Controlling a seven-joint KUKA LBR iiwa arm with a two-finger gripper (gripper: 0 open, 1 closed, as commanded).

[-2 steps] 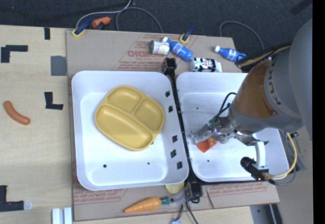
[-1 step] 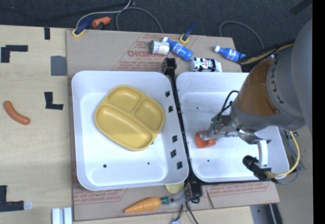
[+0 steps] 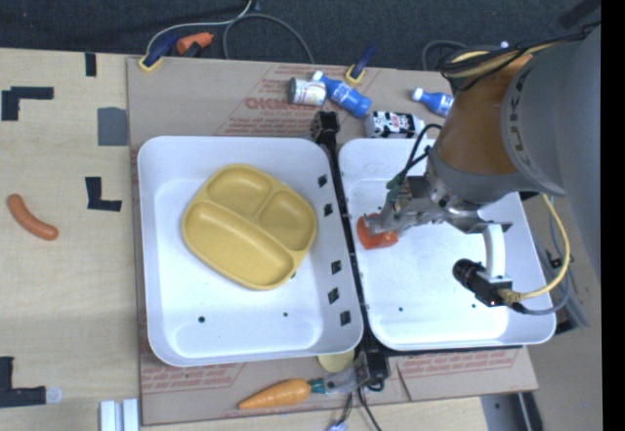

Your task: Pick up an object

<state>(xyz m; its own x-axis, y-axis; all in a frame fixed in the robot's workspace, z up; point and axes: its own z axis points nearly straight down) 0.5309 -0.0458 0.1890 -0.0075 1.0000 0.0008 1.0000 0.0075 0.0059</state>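
The two-finger gripper [image 3: 383, 222] sits low over a small orange-red rounded object [image 3: 377, 236] at the right white bin's [image 3: 430, 317] left side; its grip cannot be told. The object may slip sideways if pinched off-centre.

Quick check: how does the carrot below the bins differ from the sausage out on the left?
The carrot is orange, tapered, with a green stem end; the sausage is reddish-brown and evenly rounded. The carrot lies nearly level on cardboard; the sausage lies slanted on the wooden bench. Both lie outside the bins.

Yellow divided plate [image 3: 250, 225] in white left bin [image 3: 156, 253], orange-red object [image 3: 377, 236] in white right bin [image 3: 430, 317].
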